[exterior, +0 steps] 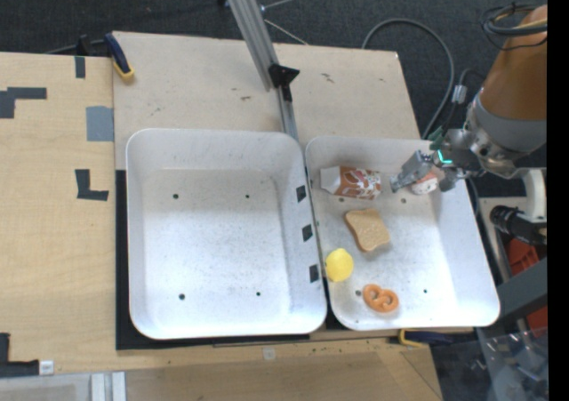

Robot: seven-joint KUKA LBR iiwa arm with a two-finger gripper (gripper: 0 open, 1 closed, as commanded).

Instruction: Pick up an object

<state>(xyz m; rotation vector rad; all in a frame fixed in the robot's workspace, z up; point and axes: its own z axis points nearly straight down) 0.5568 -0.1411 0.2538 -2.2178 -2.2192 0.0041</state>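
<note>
The claw (414, 177) hangs over the upper right part of the right bin (462, 252), reaching in from the right edge of the frame. Something small, white with a touch of red (428, 184), sits right at its tip, but from here I cannot tell whether the claw is clenched on it or merely poised beside it. Behind the claw, the grey wrist and the orange band (520, 70) of the arm fill the upper right of the frame.

Just to the left of the claw, near the bin's top edge, lies a small carton (351, 181), white with a brown printed side, on its side. Below it, about the middle of the bin, rests a slice of bread (368, 229). Lower and further left, close against the wall shared with the other bin, there is a yellow lemon-like fruit (339, 264). Down toward the bin's lower edge lies an orange pretzel (380, 299). These four lie apart from one another.

The left bin (218, 230) sits beside it, touching along the middle. A slanting metal rail (249, 12) runs down from the top of the frame toward the gap between the bins. At the upper left, on the bench (53, 124), a blue and yellow clamp (118, 56) grips the board's corner.
</note>
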